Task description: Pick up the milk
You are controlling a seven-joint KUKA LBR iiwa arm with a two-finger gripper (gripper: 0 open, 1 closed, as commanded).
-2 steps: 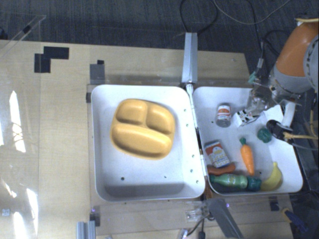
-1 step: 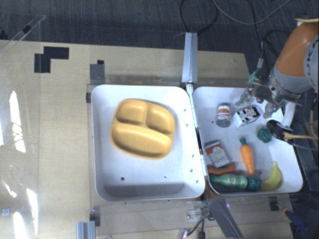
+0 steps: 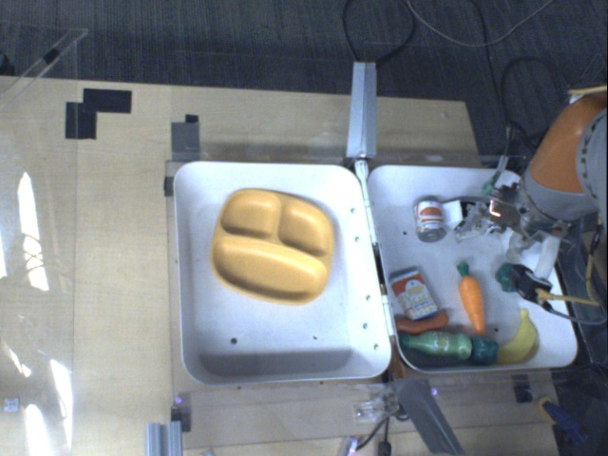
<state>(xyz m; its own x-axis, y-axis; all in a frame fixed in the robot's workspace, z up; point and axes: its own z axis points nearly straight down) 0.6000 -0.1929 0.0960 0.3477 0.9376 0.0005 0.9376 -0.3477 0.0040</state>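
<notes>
The tabletop (image 3: pixel 114 255) is seen at a slant from above, with two white bins set edge to edge at the centre of the frame. The left bin (image 3: pixel 204 350) is occupied by a large yellow bread loaf (image 3: pixel 273 245) lying in its upper middle; it takes no part in the task and is well apart from the arm.

In the right bin (image 3: pixel 399 193) the smaller items are gathered towards the lower edge. The milk (image 3: pixel 414 295), judged to be the small red and white carton, lies flat at the lower left of this bin, just beside the dividing wall. A red item (image 3: pixel 418 325) and a green bottle (image 3: pixel 442 346) lie just below it, so an approach from above is judged the least obstructed. A can (image 3: pixel 430 218) stands at the upper middle. A carrot (image 3: pixel 471 300) lies right of the milk, and a banana (image 3: pixel 520 340) rests in the lower right corner.

The pincer (image 3: pixel 499 212) is seen at the upper right of the bin, near the can and well apart from the milk. Whether it is open or closed cannot be told. The grasp is judged not yet begun.
</notes>
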